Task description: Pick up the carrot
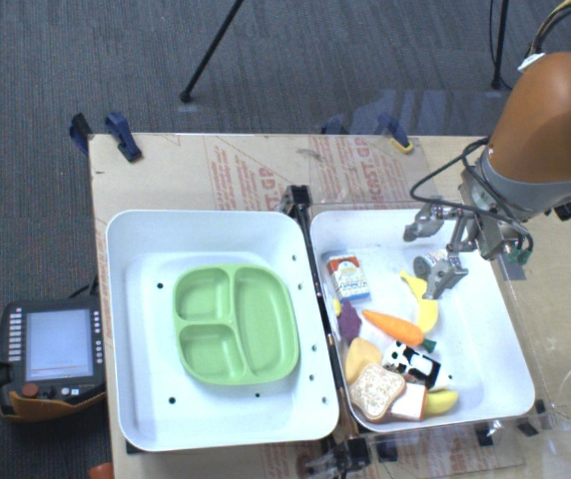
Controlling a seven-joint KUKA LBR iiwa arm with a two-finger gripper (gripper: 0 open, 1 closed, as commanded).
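The tool (443, 257) was seen spread apart, holding nothing, above the carrot (393, 326). The banana (422, 304) touching it could be caught instead.

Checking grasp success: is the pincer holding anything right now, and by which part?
Nothing held. The pincer hangs open above the right bin, with nothing between its fingers. The carrot lies in the bin below it, untouched.
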